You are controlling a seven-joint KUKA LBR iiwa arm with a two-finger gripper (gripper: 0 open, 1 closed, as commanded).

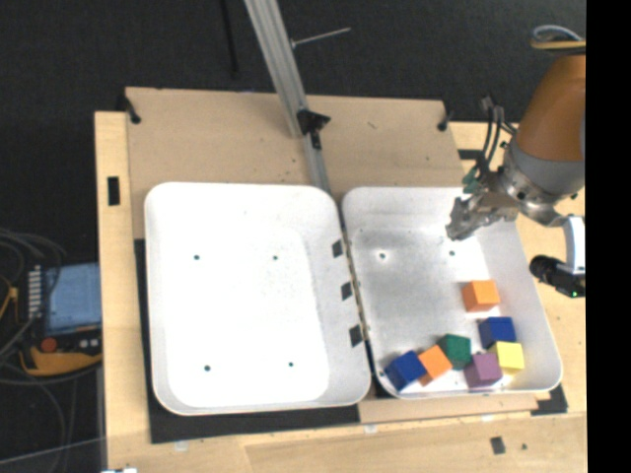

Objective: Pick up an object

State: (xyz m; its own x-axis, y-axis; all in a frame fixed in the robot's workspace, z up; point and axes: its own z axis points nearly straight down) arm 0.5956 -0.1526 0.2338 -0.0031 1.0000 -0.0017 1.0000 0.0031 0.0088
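1. Currently the gripper hangs over the upper part of the right bin, near its back rim, with the orange-banded arm reaching in from the right.
2. Whether it is spread or closed I cannot tell from this slant; nothing is visibly caught in it.
3. Candidate objects all sit in the right bin's lower right part: an orange cube alone, nearest the gripper, then a blue cube, a yellow cube, a purple cube, a green block, a second orange cube and a second blue cube clustered along the front wall.
4. By my judgement the step in hand is the approach, before any descent onto a target.
5. Next, the move calls for travelling toward the front of the bin; the lone orange cube looks the easiest pick, since it stands apart from its neighbours.
6. Meanwhile the left bin holds no cubes.
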